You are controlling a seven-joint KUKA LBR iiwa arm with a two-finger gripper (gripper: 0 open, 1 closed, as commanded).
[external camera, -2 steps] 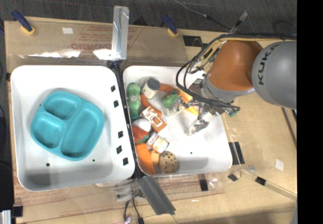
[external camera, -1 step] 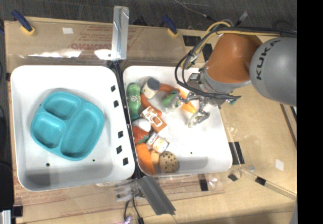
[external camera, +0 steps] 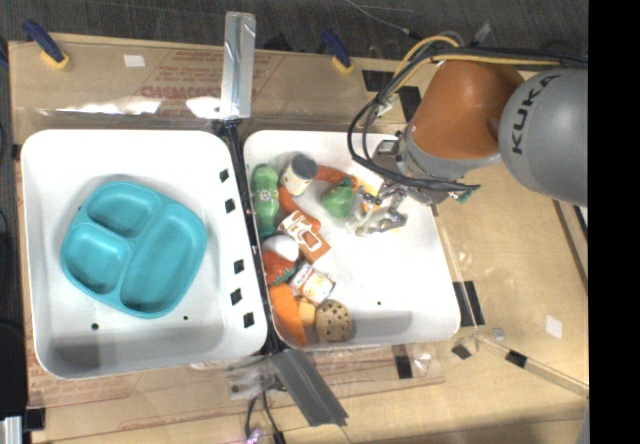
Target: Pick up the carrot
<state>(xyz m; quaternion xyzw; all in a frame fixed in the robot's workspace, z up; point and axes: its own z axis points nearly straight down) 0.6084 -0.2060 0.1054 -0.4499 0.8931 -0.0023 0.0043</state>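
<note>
A grey arm with a glossy orange band reaches in from the right, its metal fingers [external camera: 378, 217] pointing down into the right-hand shallow white plastic bin [external camera: 420, 272]. Whether the fingers are apart or together cannot be told; nothing is plainly seen between them.

Below and to the right of the fingers the bin floor is bare and smooth, giving open room out to the rounded rim. To their left, the toys crowd against the bin's left wall.

Just left of the fingers lies a small green pepper-shaped toy [external camera: 338, 199], with a round cream-and-brown piece [external camera: 298, 172] further left. The smooth, tapered orange carrot [external camera: 283, 311] lies well below and left of the fingers, near the bin's lower left corner, beside a brown speckled cookie-like disc [external camera: 334, 322]. Between carrot and fingers sit small orange-and-white printed cartons [external camera: 303, 234]. A green bottle-shaped toy [external camera: 265, 194] stands along the left wall.

The left-hand white bin [external camera: 40, 232] holds a teal plastic plate with three compartments [external camera: 134, 247]. Both bins rest on a brown cardboard-covered table [external camera: 510, 272].
</note>
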